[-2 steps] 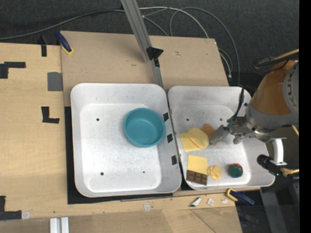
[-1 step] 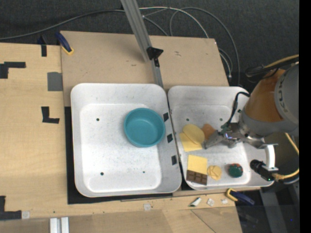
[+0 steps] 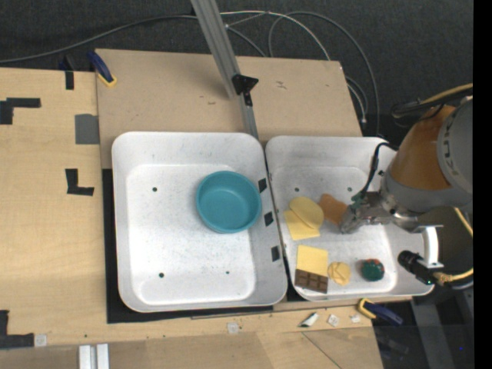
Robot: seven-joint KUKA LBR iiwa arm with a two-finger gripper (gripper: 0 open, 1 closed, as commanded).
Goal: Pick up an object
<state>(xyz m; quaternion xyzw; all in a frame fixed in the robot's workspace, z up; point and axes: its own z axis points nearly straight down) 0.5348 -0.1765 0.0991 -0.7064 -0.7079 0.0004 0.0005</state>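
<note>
Camera view, looking down at a slant on the bench (image 3: pixel 184 91). Two shallow white bins sit side by side: the left bin (image 3: pixel 142 283) holds a blue bowl (image 3: pixel 227 201) lying toward 2 o'clock of the bin's centre, open side up. The right bin (image 3: pixel 307 156) holds the smaller items. A yellow wedge-shaped piece (image 3: pixel 304 217) lies near the bin's centre; at 3 o'clock of it, touching or nearly so, is a brown-orange piece (image 3: pixel 334 207). At 6 o'clock of the wedge lies a flat yellow square (image 3: pixel 312 258), with a dark brown chocolate-like block (image 3: pixel 311 282) just beside it at its 6 o'clock edge. A small round yellow item (image 3: pixel 339 272) sits at 3 o'clock of the block, and a green and red round item (image 3: pixel 372 270) lies farther toward 3 o'clock.

The arm, grey with an orange band (image 3: pixel 421 160), enters from 3 o'clock. Its end effector (image 3: pixel 353 220) is lowered into the right bin, just beside the brown-orange piece at that piece's 4 o'clock. Whether it is spread or closed, or grips anything, cannot be told at this angle.
</note>
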